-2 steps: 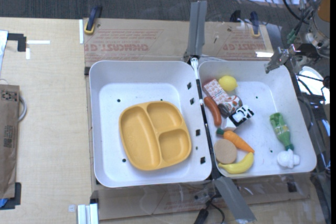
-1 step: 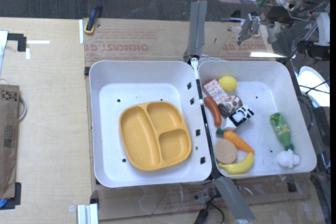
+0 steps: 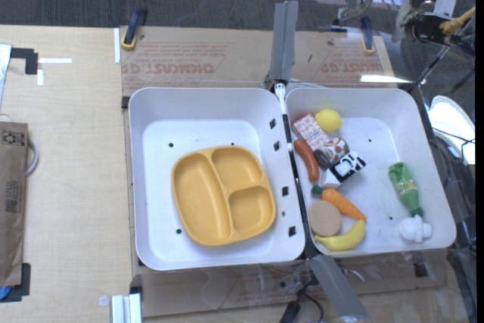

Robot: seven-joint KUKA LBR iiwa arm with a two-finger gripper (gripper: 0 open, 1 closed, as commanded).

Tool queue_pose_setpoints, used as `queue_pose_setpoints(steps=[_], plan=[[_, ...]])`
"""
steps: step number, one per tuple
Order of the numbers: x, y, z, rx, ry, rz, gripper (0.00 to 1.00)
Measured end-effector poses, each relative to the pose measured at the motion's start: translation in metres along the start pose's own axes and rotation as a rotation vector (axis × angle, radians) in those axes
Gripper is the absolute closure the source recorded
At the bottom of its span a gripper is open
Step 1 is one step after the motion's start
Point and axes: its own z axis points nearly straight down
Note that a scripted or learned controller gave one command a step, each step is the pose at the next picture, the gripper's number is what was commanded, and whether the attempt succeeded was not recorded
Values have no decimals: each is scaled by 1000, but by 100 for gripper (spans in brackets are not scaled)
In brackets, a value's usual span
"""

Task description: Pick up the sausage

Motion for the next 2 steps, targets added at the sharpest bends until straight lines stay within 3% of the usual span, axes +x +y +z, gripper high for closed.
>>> queue_pose_setpoints(steps=[1, 2], plan=[[88, -48, 1, 2, -2, 217, 0], [120, -85, 0, 1, -2, 100, 0]])
